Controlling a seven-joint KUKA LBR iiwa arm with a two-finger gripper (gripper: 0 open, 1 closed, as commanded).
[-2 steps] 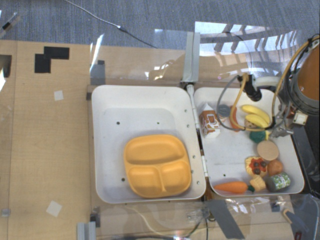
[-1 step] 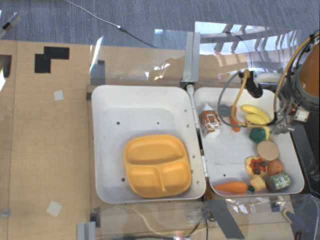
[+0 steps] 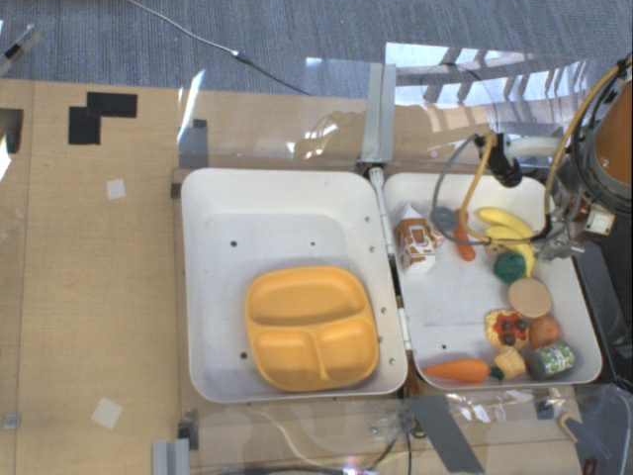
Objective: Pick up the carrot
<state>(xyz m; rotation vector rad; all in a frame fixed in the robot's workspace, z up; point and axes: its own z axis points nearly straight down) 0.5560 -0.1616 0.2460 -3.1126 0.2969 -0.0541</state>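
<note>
The carrot point(image 3: 457, 370) is orange with a tapered end and lies flat along the near wall of the right bin point(image 3: 435, 315), close to its front left corner. The arm comes in at the right edge, and my gripper point(image 3: 557, 245) hangs over the right bin's far right side, beside the banana point(image 3: 504, 226). It is well apart from the carrot, which sits toward the near side of the bin. Nothing is seen between gripper and carrot except loose toys.
The right bin also holds a white and brown carton point(image 3: 417, 243), a green ball point(image 3: 511, 265), a tan disc point(image 3: 530, 297), a pizza slice point(image 3: 507, 328), a green can point(image 3: 554, 359) and a small yellow block point(image 3: 509, 364) next to the carrot. A yellow divided plate point(image 3: 312, 325) lies in the left bin point(image 3: 227, 226).
</note>
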